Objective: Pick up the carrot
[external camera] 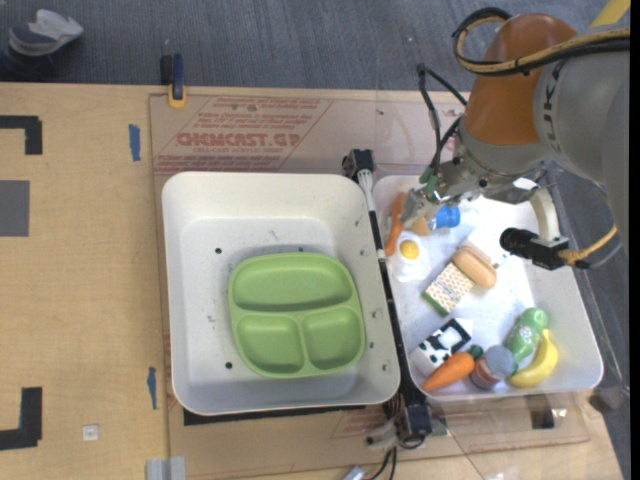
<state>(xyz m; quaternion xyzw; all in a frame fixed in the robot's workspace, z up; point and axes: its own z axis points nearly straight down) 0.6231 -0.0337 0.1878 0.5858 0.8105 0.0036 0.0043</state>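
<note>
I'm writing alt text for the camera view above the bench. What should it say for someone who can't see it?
A grey and orange robot arm reaches into the far end of the right bin, which holds toy food; a carrot lies at its near edge by a banana. The left bin holds a green divided tray.

orange carrot (449, 370); green tray (296, 312), yellow banana (540, 362)

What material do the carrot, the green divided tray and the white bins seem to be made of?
The carrot looks like moulded plastic, a toy: even orange colour, smooth skin with a slight shine. The green divided tray seems to be matte plastic: uniform colour, rounded moulded compartments, soft highlights. The white bins look like thin formed plastic, semi-glossy, with rounded corners and rolled rims. None of this is certain from the view alone.
</note>
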